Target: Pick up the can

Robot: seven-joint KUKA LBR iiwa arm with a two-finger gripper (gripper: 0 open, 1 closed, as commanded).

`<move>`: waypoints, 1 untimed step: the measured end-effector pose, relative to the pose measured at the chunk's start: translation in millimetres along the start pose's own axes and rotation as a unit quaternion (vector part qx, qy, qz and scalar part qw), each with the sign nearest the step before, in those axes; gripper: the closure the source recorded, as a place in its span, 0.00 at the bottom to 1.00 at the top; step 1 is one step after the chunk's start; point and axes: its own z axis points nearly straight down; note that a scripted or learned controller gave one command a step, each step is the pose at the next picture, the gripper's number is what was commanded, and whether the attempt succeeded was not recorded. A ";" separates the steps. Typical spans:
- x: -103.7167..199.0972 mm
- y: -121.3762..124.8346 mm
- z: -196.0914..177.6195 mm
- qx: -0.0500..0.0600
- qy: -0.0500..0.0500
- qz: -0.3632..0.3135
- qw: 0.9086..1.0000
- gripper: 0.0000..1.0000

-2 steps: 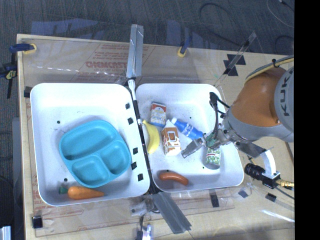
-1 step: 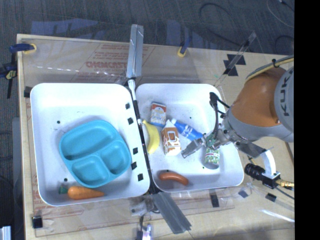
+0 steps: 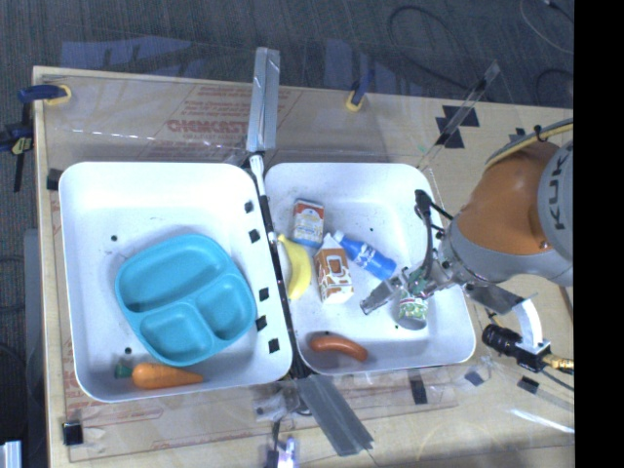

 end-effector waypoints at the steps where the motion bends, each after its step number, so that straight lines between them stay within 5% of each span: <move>1: 0.8 0.9 80.1 -0.001 0.000 -0.016 1.000 0.00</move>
